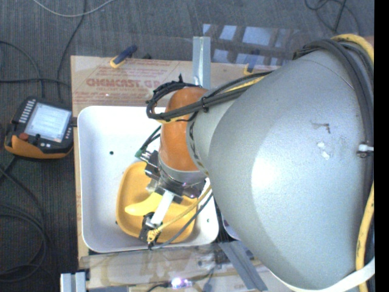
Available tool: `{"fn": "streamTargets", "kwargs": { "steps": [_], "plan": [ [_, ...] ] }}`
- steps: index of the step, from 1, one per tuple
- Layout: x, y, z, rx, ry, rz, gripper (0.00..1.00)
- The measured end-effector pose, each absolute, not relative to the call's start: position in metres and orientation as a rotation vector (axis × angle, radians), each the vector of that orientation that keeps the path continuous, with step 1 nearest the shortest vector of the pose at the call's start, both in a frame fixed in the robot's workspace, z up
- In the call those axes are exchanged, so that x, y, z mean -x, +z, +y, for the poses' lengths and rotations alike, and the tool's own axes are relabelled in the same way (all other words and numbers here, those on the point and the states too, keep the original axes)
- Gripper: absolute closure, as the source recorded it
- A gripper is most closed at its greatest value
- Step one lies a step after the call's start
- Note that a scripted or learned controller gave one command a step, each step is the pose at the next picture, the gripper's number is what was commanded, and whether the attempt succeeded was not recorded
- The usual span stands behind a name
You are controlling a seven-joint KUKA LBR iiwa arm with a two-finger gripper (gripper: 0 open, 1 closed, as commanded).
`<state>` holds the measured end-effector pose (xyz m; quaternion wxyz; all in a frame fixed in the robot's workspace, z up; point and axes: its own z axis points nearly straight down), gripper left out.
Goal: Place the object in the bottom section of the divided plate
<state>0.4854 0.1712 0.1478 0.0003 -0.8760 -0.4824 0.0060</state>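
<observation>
A yellow divided plate (pixel 129 190) lies in the front part of the left white bin (pixel 103 145). On the plate's left side rests a brighter yellow, banana-like piece (pixel 137 208). My gripper (pixel 161 186) hangs right over the plate's middle, below the orange wrist band, and covers much of the plate. Its lower end is hidden by the wrist, and I cannot tell whether anything is between them. The plate's dividers are mostly covered by the gripper.
The grey arm (pixel 285 163) blocks the whole right side of the view, including the right bin. A teach pendant (pixel 39 128) lies on the floor to the left. A blue clamp (pixel 123 55) sits at the board's back edge.
</observation>
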Motion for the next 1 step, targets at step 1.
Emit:
{"fn": "streamTargets", "kwargs": {
  "steps": [1],
  "plan": [
    [-0.4853,0.1478,0.1717,2.75,0.018,-1.515,0.0]
  ]
}}
